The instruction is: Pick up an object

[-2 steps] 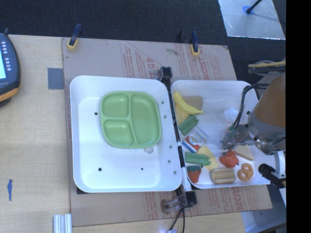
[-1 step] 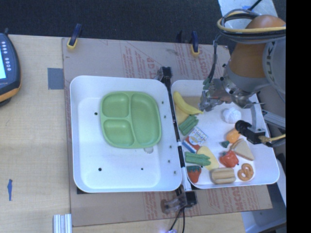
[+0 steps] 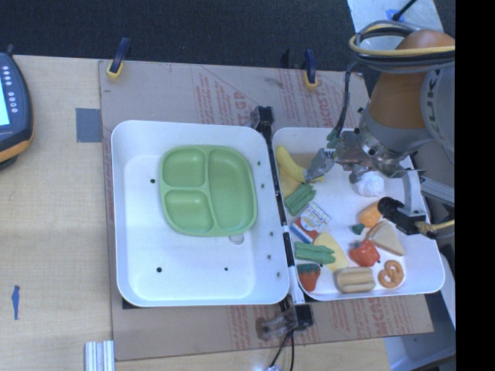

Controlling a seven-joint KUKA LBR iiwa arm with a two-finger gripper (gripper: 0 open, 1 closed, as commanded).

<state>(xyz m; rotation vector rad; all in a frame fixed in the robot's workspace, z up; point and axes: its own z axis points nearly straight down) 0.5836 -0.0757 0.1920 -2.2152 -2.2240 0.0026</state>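
The right bin (image 3: pixel 430 284) holds several toy foods. A yellow banana (image 3: pixel 287 168) lies at its left wall, with a green pod (image 3: pixel 300 199) just below it. My gripper (image 3: pixel 319 166) hangs low over the bin's upper left, right beside the banana and above the pod. No object can be seen held in it. A white lump (image 3: pixel 372 183) lies under the wrist. Further down are an orange piece (image 3: pixel 370 214), a sandwich wedge (image 3: pixel 389 240), a red tomato (image 3: pixel 363 254), a cheese wedge (image 3: pixel 334 246), a bun (image 3: pixel 354 280) and a pretzel (image 3: pixel 391 273).
The left bin (image 3: pixel 131 284) carries a green divided plate (image 3: pixel 209 190). A black divider (image 3: pixel 276 199) runs between the bins. The arm's orange band (image 3: pixel 402 91) looms over the right bin's far edge. A handheld pendant (image 3: pixel 11 107) lies at the far left.
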